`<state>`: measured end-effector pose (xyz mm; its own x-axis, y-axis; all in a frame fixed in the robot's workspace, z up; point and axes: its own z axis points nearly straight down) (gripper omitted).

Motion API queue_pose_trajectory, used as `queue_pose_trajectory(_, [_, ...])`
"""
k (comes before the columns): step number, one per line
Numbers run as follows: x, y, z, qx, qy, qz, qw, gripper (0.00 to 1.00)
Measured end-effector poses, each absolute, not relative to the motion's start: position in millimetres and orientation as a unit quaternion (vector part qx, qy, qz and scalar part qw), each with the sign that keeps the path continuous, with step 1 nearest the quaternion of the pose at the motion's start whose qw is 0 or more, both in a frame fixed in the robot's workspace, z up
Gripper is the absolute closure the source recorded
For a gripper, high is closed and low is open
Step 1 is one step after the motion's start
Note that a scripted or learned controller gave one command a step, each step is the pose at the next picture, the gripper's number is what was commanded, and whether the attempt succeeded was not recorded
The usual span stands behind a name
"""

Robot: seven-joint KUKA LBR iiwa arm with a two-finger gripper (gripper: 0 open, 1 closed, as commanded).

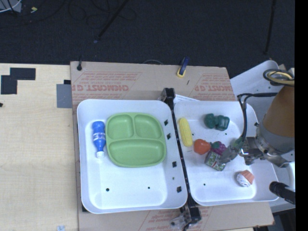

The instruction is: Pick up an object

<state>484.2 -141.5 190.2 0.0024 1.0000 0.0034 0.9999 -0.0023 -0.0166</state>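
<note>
Jaws [230,154] beside patterned packet [216,160] (right bin [226,196]).

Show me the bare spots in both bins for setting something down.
Left bin: the floor below the green plate. Right bin: the near-left floor below the corn. Crowded: around the tool, tomato and packet.

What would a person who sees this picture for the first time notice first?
Most striking is the big green divided plate in the left bin, with a blue bottle lying beside it on its left. Next comes the colourful cluster in the right bin: a yellow corn cob, an orange-red item and a dark green one. The gripper reaches in from the right, close above a small multicoloured packet.
</note>
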Motion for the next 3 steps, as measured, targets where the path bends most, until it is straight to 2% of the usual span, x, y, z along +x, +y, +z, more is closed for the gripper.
queue_pose_trajectory(1, [487.1, -141.9, 196.4, -0.707, -0.707, 0.0010, 0.002, 0.00])
queue_pose_trajectory(2, [476.0, -141.2, 145.1, -0.707, -0.707, 0.0020, 0.004, 0.00])
queue_pose_trajectory(3, [474.9, -138.9, 91.2, -0.707, -0.708, 0.0017, 0.004, 0.00])
